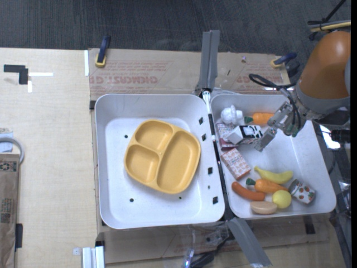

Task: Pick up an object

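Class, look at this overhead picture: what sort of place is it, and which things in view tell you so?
Probably a robotics lab bench set up for picking trials. A robot arm reaches over two white bins; one holds a yellow divided plate, the other toy food such as a banana.

This is a robotics lab, not a home or kitchen. A pale wood bench (44, 149) carries two white bins (106, 166) set side by side on taped-down cardboard (150, 74), which blue-and-yellow clamps (101, 52) pin at its far edge. Right of the bins stands a grey arm with an orange band (330, 52). Left of the bins, black and white tape marks (17, 72) sit on the bench. Beyond the bench lies dark carpet (167, 10).
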